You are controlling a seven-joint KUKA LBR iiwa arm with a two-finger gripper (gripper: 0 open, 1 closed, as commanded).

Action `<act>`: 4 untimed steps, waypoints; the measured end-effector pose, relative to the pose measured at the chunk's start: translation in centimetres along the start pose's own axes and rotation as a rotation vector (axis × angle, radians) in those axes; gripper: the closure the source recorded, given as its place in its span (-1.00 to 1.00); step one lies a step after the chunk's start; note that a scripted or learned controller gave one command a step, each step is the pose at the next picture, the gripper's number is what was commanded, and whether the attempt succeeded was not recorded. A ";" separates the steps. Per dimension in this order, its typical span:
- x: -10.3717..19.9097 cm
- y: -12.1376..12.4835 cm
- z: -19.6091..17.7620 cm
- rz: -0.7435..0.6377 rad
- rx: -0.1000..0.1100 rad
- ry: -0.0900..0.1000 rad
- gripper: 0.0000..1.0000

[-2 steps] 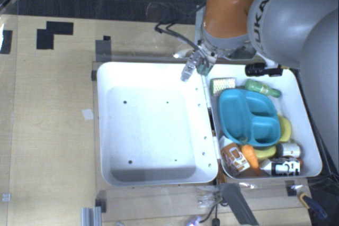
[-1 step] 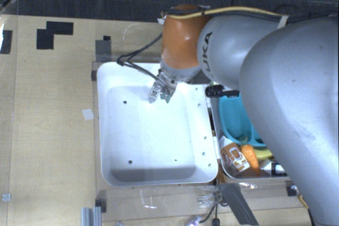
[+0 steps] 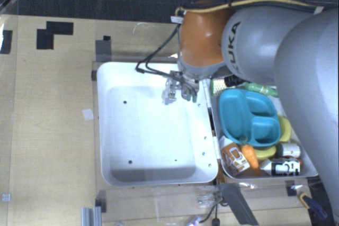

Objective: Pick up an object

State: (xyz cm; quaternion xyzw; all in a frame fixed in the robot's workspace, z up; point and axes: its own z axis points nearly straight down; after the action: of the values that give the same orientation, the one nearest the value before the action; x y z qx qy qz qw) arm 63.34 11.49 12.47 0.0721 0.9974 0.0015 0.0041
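Observation:
My gripper [image 3: 179,93] hangs over the back right part of the left bin [image 3: 114,129], its two metal fingers [image 3: 170,95] spread apart with nothing between them. The right bin [image 3: 312,171] holds a blue divided tray [image 3: 250,116], a yellow piece [image 3: 285,129] under it, an orange object [image 3: 250,156], a brown packet [image 3: 234,159], a black-and-white can [image 3: 285,168] and a green item [image 3: 259,88] at the back. The arm's orange band [image 3: 204,29] and grey body cover the bin's far right side.
The wooden bench [image 3: 47,114] spreads to the left with black marks [image 3: 53,33] near the back. A black cable [image 3: 153,58] loops from the wrist over the left bin's back edge. A clamp [image 3: 212,201] sits at the front between the bins.

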 end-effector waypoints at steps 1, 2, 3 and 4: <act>3.2 0.7 -2.4 -0.449 -0.001 0.000 1.00; 3.0 -0.6 -1.9 -0.820 -0.001 -0.002 1.00; -1.9 -7.8 -6.3 -0.941 0.000 -0.004 1.00; -4.4 -7.8 -6.3 -1.373 -0.001 -0.006 1.00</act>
State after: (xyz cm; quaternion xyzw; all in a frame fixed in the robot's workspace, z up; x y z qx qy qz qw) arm 66.52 3.17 18.77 -0.5764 0.8171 -0.0013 0.0067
